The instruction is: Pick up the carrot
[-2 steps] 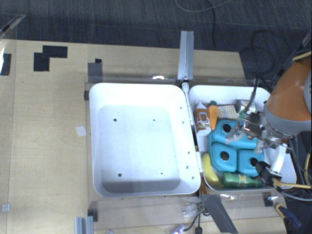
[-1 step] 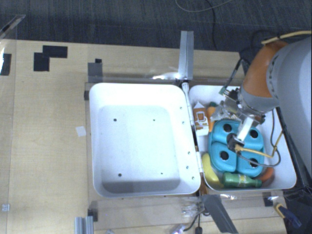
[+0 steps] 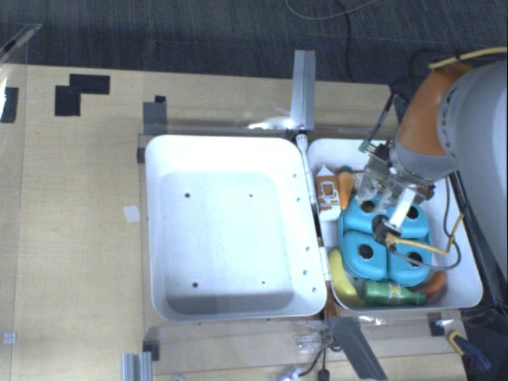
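Pincer point(image 3: 373, 197) hangs over the right bin point(image 3: 475, 280), jaw spread impossible to tell from here; the carrot point(image 3: 344, 184) lies just beside it near the divider, stiff, light, smooth — best pinched across its middle, I'd say

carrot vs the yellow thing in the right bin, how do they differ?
The carrot is orange; the yellow item is pale yellow and looks like a banana. The carrot lies near the far end of the right bin, just left of the gripper; the yellow item lies near the front-left corner. The yellow item shows more of its length; the carrot shows as a short stub. Both border the blue toy.
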Available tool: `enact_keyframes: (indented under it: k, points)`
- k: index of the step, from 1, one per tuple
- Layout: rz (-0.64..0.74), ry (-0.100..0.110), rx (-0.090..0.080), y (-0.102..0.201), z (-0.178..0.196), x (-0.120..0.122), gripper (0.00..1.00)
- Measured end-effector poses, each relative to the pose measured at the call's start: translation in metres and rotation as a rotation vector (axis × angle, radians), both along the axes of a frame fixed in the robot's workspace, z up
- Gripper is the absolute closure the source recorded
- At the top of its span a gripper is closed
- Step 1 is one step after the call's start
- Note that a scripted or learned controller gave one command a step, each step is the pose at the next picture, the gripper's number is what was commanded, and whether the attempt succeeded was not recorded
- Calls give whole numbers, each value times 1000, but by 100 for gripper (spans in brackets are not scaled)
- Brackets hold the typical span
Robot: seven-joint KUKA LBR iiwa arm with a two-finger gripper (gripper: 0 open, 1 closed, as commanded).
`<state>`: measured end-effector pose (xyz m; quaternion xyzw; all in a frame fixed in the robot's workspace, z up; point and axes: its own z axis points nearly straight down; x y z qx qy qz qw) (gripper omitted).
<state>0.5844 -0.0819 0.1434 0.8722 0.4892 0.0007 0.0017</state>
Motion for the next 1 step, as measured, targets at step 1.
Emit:
enact_keyframes:
  k: [1]
  points:
    - [282,-1,0,-91,14,-24,100]
